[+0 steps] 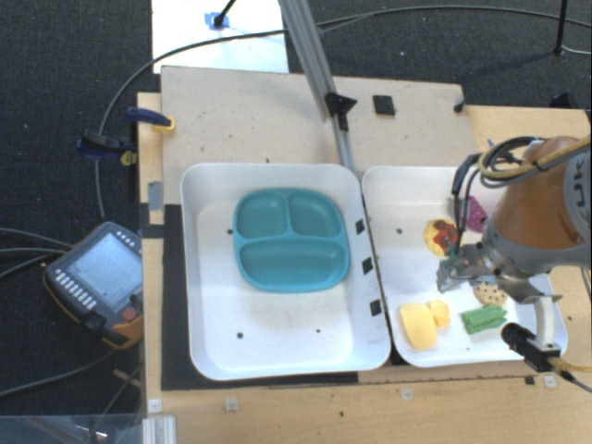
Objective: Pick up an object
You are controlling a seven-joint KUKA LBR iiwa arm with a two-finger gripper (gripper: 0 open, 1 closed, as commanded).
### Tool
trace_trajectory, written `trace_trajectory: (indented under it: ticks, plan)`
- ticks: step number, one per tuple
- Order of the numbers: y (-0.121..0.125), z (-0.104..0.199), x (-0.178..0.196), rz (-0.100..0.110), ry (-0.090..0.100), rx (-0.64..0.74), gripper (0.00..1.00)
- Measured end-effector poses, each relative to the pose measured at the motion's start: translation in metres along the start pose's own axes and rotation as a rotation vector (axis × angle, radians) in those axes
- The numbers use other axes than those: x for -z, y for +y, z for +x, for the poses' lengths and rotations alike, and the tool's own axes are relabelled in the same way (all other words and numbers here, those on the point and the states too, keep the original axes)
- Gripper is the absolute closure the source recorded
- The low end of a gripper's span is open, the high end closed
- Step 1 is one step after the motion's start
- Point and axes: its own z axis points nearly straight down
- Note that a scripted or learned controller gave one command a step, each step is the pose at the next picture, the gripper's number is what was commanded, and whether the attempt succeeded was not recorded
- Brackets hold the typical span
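Camera view: arm overhangs right bin (388, 248), gripper (455, 274) low among yellow block (418, 326), green piece (483, 319), cookie (487, 293); claw state unreadable. Left bin (208, 276) holds teal divided plate (291, 240).

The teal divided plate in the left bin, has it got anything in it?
Empty. All three compartments of the teal plate show bare teal; the toy food lies in the right bin.
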Motion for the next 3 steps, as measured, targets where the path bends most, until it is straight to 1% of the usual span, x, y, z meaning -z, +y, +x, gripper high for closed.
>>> trace_trajectory:
  ticks: [1, 2, 3]
  plan:
    - [-0.008, 0.004, 0.053, -0.001, 0.000, 0.001, 1.00]
    - [-0.006, 0.004, 0.065, 0.001, 0.000, 0.001, 1.00]
    - [0.026, 0.059, 0.064, 0.001, 0.003, 0.007, 1.00]
